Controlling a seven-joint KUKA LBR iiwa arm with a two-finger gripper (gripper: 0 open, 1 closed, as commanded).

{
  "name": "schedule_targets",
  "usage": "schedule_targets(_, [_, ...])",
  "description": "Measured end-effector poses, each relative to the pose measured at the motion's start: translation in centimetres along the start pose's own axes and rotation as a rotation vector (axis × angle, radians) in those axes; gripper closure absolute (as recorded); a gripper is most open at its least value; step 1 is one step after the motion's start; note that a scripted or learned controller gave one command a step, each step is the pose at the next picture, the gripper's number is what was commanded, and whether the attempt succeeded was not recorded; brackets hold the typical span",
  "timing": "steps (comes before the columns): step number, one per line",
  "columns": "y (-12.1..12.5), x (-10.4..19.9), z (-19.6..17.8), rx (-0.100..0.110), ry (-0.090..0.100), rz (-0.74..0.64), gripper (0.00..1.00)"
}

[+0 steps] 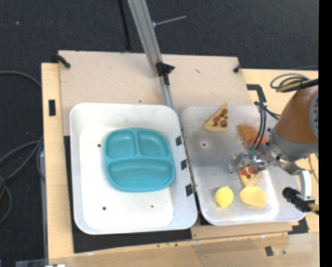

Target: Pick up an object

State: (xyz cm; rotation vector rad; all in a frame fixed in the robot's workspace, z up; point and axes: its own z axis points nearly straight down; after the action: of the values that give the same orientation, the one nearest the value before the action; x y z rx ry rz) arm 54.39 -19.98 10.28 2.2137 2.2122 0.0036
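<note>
Down in the right bin [210, 210], the gripper [248, 163] is sitting right on top of a pizza slice [248, 176] near the bin's middle-right, touching or nearly so. Too small and blurry to tell how its fingers are set, or if the slice is actually between them. Another pizza slice [217, 119] lies up by the far edge, an orange wedge [247, 132] sits between the two. A yellow ball [224, 196] and a yellow lump [253, 196] rest side by side near the front. The left bin [88, 149] has a teal divided plate [138, 160].
</note>
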Motion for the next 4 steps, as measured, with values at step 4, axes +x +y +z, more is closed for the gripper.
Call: schedule_targets(4, [0.4, -0.2, -13.4, 0.004, 0.004, -0.004, 1.0])
